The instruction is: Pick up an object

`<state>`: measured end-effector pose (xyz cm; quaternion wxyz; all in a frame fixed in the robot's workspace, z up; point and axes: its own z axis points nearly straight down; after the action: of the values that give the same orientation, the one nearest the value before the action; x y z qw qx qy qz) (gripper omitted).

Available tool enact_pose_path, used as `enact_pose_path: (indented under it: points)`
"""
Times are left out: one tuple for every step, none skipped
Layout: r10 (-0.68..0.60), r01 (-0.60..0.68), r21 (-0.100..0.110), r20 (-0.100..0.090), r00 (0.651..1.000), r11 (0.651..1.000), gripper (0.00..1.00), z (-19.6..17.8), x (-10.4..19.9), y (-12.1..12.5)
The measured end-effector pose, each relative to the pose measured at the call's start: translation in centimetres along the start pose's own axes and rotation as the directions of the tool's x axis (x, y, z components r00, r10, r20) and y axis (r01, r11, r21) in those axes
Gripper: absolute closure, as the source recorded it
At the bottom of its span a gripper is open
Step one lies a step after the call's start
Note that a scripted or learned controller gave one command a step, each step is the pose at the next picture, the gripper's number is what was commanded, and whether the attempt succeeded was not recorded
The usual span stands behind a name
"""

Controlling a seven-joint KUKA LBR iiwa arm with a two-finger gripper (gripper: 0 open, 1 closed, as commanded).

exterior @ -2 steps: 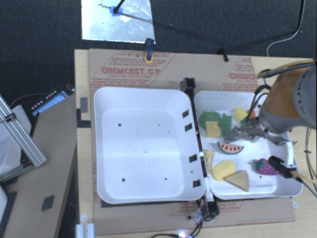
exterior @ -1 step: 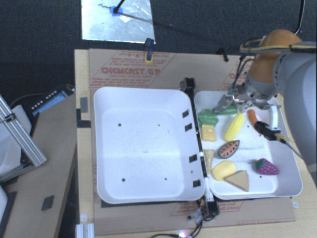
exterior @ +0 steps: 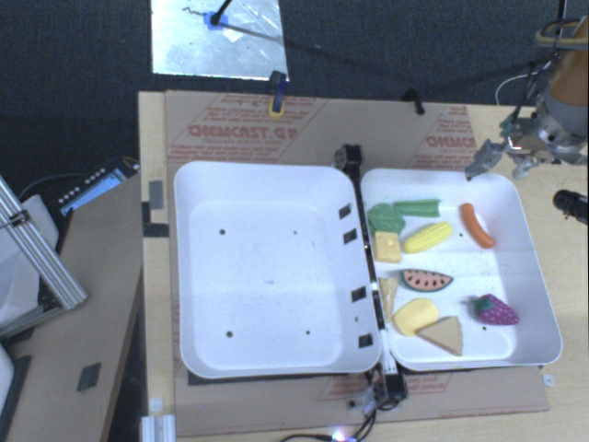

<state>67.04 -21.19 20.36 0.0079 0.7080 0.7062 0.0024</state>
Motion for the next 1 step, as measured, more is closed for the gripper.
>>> enact_pose_path:
  points:
    - [-0.007, 0.007, 0.016, -0.008, 1.0, 1.0, 0.0, 12.02, 0.75, -0.39]
